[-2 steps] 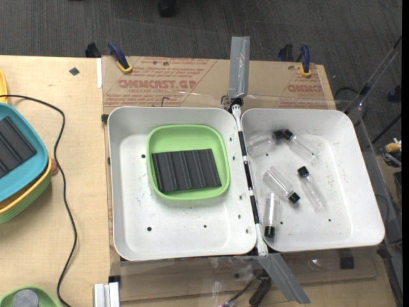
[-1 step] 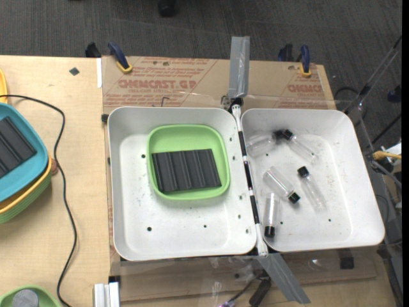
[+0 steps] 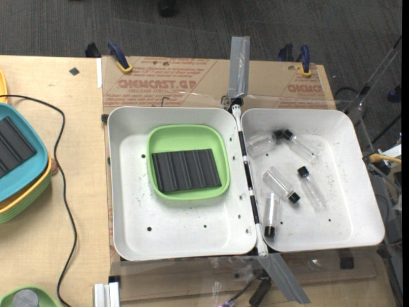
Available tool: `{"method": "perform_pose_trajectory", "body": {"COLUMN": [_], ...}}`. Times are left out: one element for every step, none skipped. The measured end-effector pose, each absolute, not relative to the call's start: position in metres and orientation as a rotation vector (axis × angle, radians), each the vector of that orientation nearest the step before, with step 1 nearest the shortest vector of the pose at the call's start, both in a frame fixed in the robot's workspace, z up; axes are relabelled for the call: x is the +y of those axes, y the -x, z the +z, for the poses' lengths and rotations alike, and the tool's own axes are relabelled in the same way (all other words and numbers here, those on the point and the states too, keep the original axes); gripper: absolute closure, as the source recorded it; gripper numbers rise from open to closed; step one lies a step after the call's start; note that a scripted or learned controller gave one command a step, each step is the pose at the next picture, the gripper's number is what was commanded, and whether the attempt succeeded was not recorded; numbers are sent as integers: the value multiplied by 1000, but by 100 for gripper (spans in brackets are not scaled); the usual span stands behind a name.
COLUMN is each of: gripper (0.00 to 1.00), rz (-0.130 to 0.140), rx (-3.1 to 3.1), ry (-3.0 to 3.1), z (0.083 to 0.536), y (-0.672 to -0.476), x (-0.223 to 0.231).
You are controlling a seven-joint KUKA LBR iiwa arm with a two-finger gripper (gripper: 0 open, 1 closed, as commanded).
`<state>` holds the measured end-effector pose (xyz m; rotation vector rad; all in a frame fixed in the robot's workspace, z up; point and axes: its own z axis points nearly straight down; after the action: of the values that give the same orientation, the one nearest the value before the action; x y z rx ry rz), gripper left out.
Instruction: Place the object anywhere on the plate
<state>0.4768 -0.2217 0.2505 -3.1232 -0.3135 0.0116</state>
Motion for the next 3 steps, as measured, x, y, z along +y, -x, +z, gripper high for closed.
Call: {"method": "perform_pose_trajectory", "body": {"gripper": [0,0,0], "rz": [8,9,11], "rx": [-321,-312,-310], "ry": [3125,3125,3124], "z": [328,277,250], "y": [-478,-477,-477], "x": [-222,-222,-222]}}
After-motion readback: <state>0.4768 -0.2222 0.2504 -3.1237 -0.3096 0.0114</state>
